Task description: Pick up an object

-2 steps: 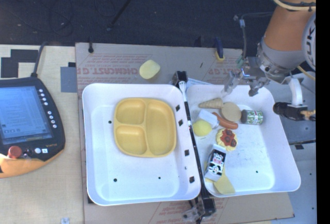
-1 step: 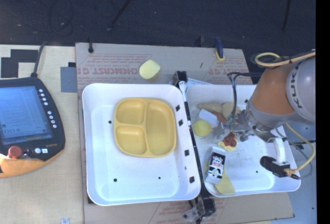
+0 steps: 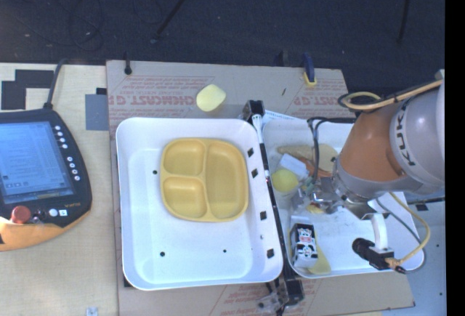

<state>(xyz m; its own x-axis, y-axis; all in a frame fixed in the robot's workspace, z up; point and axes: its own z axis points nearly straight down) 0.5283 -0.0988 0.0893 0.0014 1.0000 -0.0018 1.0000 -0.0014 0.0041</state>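
— Over the right bin (image 3: 340, 233), the gripper (image 3: 320, 195) is pictured low among the clutter, just beside a yellow ball (image 3: 285, 179). Whether it is spread or closed cannot be told, as the view is blocked by the wrist.

— Is anything shown to be held?

— Nothing is seen in its grasp. The ball is judged the likeliest target. It lies near the bin's left wall, just left of the gripper, in front of the tan pieces (image 3: 301, 155) heaped behind it.

— Why is the arm (image 3: 378, 151) bent so far across?

— The reach is made from the right, so the bin's far side can be got at only by leaning over its middle. A small black-and-white box (image 3: 305, 242) is seen nearer the front wall, with a pale yellow scrap (image 3: 320, 264) touching it.

— And the left bin (image 3: 189, 249)?

— A yellow plate (image 3: 203, 178) of three compartments is laid flat there, well apart from the gripper. It is judged too broad and low for an easy pinch. A yellow block (image 3: 211, 97) is set outside both bins, on the cardboard (image 3: 160, 86), and is probably out of play.

— What is called for next?

— A closing on the ball, it is judged, then a lift. A round thing may be rolled away by a touch off centre.
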